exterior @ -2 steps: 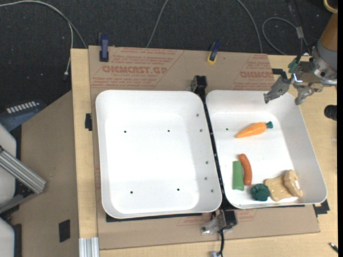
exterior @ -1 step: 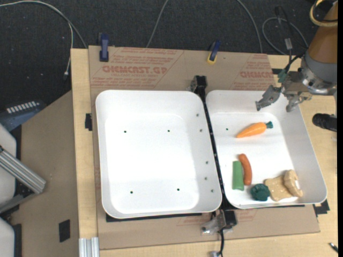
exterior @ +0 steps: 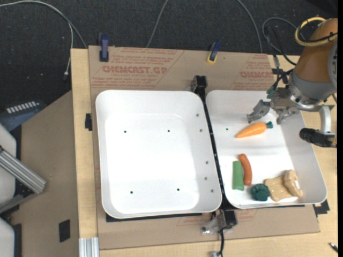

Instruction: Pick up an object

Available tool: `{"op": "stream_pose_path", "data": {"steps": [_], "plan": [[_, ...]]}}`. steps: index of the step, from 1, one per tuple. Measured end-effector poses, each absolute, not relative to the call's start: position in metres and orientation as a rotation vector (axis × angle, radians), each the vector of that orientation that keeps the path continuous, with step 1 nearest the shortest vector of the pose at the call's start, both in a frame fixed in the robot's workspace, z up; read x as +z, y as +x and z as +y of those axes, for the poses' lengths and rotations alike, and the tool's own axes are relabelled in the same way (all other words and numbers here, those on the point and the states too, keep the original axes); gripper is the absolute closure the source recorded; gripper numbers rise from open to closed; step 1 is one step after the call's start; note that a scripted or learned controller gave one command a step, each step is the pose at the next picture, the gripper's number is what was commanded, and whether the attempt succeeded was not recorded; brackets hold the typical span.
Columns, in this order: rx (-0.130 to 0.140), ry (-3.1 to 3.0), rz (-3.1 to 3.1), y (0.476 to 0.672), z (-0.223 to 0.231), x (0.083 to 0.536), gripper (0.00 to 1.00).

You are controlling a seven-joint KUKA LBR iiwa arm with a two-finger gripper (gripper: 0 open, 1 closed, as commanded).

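The toy carrot (exterior: 251, 130) is lying in the far half of the right bin (exterior: 308, 167), on bare white floor, well apart from the cluster at the near end. Its long axis is running almost left to right, tilted slightly, with the pointed tip aiming left and a little nearer, and the blunt end with its small green stub (exterior: 269, 125) aiming right and farther. The claw (exterior: 271, 110) is hovering just beyond that blunt end, its fingers spread apart with nothing between them, so this is looking like the approach step, before any grasp. The next move is calling for the claw to shift left over the carrot's thick middle, turn so the fingers are straddling the short axis, then descend and close. Near the front of the bin are lying a red sausage (exterior: 246, 168) beside a green stick (exterior: 237, 175), a dark teal lump (exterior: 261, 192) and a tan toy (exterior: 284, 186)
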State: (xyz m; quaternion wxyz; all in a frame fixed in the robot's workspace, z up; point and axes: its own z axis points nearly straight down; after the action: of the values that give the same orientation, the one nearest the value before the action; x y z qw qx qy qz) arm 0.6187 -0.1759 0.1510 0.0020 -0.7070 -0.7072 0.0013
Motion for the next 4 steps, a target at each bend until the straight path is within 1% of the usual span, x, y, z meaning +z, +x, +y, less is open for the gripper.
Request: {"op": "stream_pose_path", "data": {"steps": [1,2,3,4], "plan": [[0.004,-2.218,-2.219,0.617,-0.172,0.088,0.00],[-0.002,-2.222,-2.223,0.619,-0.173,0.103,1.00],[-0.004,-2.225,-2.225,0.623,-0.183,0.157,1.00],[-0.004,-2.224,-2.224,0.624,-0.187,0.200,1.00]]}}
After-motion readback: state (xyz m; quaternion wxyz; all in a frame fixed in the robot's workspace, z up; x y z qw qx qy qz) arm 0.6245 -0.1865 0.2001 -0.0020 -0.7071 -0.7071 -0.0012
